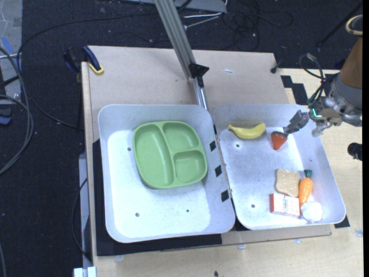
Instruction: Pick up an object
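divided plate [170, 154] in left bin [115, 212] | banana [247, 131], toast [287, 182] in right bin [253, 172]

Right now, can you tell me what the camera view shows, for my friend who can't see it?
The robot's gripper reaches in from the right, just above a red strawberry in the right bin, which also holds a banana, toast, a carrot, a small box and an egg. The left bin holds a green divided plate.
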Robot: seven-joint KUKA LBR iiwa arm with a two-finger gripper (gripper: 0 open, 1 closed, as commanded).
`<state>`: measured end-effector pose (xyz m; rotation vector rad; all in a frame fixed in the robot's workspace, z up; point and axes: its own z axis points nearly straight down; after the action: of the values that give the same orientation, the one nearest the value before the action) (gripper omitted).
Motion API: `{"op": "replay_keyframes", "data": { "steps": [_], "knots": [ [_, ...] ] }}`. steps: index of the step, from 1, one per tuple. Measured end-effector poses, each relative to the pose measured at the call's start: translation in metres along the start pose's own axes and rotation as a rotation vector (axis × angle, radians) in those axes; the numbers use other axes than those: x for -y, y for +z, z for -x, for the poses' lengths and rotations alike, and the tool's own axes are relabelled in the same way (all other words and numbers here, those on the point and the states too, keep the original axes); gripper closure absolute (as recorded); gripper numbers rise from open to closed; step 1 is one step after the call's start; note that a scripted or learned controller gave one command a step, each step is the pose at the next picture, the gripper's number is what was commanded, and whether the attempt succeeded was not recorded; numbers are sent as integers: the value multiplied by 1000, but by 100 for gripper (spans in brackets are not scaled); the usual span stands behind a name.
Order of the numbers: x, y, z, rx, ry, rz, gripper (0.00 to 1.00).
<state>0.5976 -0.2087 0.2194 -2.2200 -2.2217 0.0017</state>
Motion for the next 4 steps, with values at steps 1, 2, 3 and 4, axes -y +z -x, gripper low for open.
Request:
{"op": "replay_keyframes", "data": {
  "steps": [1,2,3,4],
  "knots": [
    [-1,-1,0,1,0,2,0],
    [5,44,-1,-1,1,-3,0],
    [5,87,-2,0,1,-2,0],
    [4,129,-3,1,0,2,0]
  ]
}}
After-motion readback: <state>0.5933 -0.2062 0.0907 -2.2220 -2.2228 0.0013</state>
